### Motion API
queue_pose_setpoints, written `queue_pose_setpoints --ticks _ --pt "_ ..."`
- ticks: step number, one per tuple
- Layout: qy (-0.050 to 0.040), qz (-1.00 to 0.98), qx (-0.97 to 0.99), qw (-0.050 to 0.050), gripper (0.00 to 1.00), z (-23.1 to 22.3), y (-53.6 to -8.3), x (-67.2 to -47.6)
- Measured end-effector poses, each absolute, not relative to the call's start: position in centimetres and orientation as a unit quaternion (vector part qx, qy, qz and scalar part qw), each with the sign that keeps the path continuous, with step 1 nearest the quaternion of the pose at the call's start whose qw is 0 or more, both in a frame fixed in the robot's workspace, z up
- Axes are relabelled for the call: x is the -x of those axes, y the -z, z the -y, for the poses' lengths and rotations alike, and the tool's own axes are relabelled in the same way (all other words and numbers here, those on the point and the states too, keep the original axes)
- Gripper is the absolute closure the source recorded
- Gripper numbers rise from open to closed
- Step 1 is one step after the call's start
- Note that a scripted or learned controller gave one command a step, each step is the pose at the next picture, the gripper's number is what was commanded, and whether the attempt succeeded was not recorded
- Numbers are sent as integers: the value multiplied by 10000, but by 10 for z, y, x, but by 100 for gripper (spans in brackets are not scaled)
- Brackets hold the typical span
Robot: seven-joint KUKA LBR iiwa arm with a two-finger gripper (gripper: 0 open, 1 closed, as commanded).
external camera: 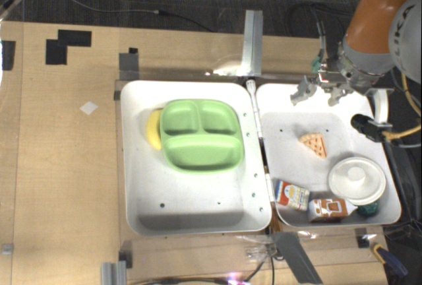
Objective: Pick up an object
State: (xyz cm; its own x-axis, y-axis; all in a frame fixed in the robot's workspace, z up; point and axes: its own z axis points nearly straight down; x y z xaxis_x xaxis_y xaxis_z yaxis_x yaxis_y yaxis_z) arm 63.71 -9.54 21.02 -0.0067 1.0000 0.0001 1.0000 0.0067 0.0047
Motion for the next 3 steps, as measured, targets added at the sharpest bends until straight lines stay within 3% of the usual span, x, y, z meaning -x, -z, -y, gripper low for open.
queue_pose_setpoints --ticks 1,2,3 --pt "-8 -7223 -6916 6 0 87 -100 -608" --pt "-17 -7288 -6847 37 0 159 -88 -580" --pt "-46 -7296 -6838 82 100 159 -101 -584"
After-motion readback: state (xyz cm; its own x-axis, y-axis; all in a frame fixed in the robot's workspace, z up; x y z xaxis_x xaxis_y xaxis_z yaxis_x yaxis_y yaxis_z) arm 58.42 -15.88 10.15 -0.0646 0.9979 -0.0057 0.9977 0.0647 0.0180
